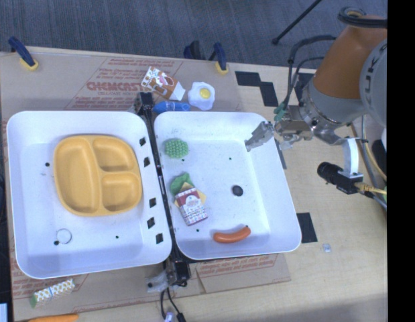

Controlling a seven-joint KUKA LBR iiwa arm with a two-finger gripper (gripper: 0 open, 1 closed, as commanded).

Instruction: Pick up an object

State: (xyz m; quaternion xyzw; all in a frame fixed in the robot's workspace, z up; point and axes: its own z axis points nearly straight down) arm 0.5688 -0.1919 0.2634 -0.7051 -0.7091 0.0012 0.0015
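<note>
Where cardboard (pixel 93 79) covers bench (pixel 341 260), white bins (pixel 19 180) rest.

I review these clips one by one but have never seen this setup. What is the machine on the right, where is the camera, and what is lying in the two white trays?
One fixed camera looks down at a slant. The grey and orange robot arm reaches in from the right; its gripper hangs over the right bin. That bin holds a green ball, a small red packet and a toy sausage. The left bin holds a yellow divided plate. Nothing is seen between the gripper's fingers.
</note>
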